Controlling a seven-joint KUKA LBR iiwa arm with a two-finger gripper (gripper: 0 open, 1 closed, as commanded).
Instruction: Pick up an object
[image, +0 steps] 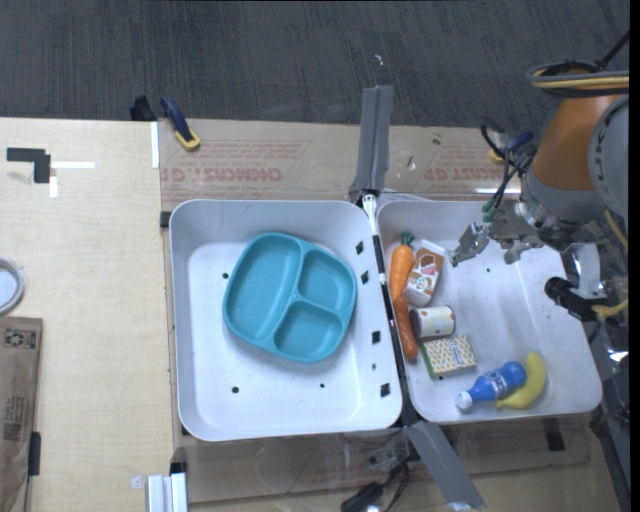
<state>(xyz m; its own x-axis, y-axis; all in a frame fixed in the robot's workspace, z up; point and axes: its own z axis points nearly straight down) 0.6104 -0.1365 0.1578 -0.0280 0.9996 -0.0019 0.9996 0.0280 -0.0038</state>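
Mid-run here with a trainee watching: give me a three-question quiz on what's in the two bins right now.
1. True or false: the blue divided plate lies in the same bin as the carrot.
2. Which thing touches the yellow banana? A) blue bottle B) small cup C) carton
3. Fill in: the gripper hangs over the ____ bin, in its upper part.

Key: 1 false, the plate is alone in the left bin. 2 A, the bottle lies against the banana near the front edge. 3 right.
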